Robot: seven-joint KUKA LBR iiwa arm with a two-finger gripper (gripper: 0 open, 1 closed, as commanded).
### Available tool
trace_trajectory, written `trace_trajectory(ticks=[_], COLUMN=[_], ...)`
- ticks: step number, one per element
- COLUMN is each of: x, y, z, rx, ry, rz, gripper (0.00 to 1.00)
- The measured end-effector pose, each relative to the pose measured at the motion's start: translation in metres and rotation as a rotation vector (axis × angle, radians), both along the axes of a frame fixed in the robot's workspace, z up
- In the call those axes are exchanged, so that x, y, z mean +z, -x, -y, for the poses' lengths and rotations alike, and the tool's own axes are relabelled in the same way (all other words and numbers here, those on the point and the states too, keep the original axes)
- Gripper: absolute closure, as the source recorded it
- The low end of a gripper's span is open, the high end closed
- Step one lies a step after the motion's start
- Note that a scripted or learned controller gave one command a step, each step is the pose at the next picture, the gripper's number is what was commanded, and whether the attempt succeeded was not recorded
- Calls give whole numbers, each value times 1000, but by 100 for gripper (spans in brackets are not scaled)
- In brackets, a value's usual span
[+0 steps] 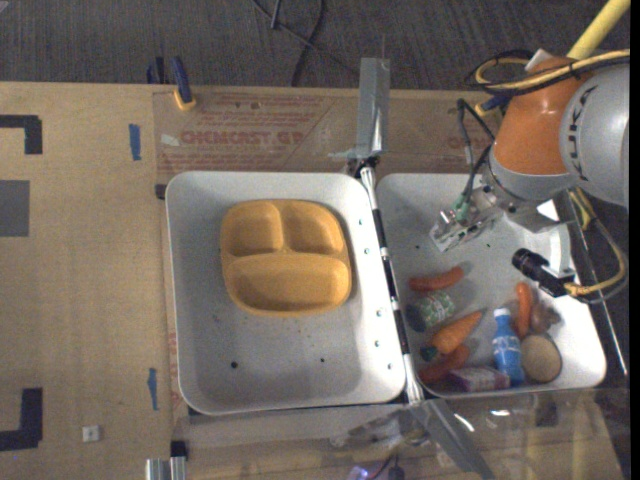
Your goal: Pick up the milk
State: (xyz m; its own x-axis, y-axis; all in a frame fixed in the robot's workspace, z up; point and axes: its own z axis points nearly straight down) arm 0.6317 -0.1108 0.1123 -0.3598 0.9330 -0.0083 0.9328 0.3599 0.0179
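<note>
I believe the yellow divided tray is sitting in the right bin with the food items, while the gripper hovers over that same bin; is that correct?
Not quite. The camera view shows the yellow divided tray in the left bin, apart from the food. The rest holds: the food items, such as the carrot and the blue-capped bottle, lie in the right bin, and the gripper hovers over that bin.

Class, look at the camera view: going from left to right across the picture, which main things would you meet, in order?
Orange-yellow plastic divided plate → green can lying on its side → grey two-finger gripper → blue-and-white bottle → round tan potato-like item.
</note>
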Motion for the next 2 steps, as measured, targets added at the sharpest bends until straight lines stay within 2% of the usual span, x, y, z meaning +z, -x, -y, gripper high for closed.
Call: trace_trajectory(ticks=[1, 2], x=[73, 73], y=[-36, -36], z=[-40, -40], rx=[-407, -407], ry=[-5, -5], rz=[-17, -17], gripper=[100, 0])
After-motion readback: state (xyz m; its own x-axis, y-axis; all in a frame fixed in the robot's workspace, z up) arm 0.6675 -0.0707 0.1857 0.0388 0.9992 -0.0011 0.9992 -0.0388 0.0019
